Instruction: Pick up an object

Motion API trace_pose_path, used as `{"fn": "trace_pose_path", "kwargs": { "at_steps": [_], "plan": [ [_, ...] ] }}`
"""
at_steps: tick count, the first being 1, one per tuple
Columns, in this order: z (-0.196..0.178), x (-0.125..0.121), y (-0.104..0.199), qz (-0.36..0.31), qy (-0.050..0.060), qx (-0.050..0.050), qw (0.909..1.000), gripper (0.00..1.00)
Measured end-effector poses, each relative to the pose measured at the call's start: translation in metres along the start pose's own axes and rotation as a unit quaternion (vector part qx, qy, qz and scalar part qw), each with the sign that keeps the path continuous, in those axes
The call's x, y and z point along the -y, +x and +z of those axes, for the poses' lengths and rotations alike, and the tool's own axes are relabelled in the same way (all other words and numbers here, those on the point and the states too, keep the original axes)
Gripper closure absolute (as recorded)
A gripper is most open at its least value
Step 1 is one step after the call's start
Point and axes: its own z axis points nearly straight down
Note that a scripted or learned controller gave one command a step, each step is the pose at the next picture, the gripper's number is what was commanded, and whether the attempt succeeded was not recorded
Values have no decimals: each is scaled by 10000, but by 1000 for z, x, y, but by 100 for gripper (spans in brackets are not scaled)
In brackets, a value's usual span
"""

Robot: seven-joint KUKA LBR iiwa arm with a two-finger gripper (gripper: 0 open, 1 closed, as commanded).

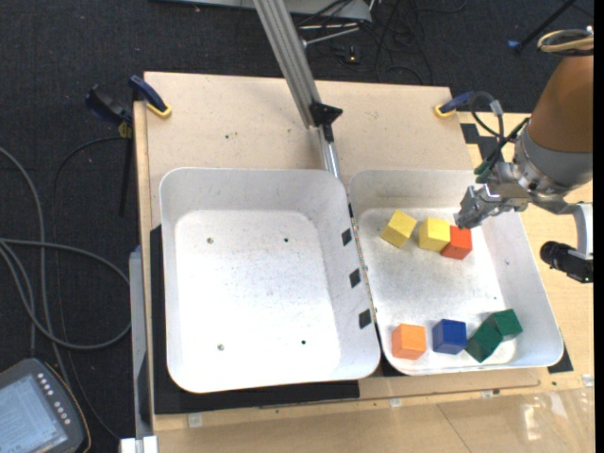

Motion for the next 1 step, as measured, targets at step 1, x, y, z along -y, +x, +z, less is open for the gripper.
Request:
{"fn": "trace_pose_path", "kwargs": {
  "at_steps": [1],
  "plan": [
    [-10,-9,57,-25,-5,-15,10000,100]
  ]
}}
